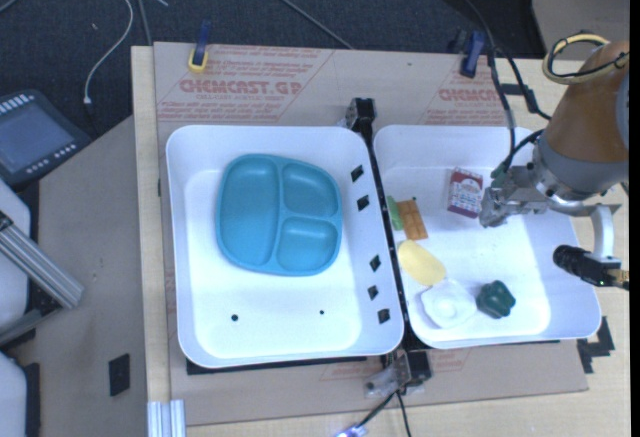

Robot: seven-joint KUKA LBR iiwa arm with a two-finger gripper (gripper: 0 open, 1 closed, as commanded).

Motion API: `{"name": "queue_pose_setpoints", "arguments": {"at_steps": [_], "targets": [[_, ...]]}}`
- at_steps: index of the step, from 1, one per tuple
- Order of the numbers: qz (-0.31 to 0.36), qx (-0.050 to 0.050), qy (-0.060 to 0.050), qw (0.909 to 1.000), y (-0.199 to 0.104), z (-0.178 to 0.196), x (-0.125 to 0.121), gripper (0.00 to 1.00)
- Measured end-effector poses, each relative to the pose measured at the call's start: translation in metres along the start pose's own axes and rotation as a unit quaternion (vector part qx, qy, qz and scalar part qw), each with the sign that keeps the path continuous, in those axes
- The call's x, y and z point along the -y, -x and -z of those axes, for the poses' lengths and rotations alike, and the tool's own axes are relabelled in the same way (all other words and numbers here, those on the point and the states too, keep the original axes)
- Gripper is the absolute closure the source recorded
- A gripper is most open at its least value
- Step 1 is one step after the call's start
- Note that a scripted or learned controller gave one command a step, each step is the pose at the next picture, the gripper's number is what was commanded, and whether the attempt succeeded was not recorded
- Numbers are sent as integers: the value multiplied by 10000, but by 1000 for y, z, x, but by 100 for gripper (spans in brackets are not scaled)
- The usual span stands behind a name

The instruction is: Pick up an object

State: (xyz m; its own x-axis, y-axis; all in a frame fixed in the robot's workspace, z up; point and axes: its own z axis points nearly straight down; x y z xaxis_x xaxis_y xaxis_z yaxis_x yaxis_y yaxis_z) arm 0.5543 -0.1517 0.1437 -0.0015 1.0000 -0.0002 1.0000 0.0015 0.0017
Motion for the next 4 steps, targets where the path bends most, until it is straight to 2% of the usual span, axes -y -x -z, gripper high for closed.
{"name": "queue_pose_setpoints", "arguments": {"at_steps": [1,2,3,4], "targets": [[-5,3,3,10000,6,43,-1,100],[3,8,17,10000,7,106,-6,100],[22,-17,-35,10000,-50,91,-8,100],[27,-17,-40,10000,-109,79,-4,100]]}}
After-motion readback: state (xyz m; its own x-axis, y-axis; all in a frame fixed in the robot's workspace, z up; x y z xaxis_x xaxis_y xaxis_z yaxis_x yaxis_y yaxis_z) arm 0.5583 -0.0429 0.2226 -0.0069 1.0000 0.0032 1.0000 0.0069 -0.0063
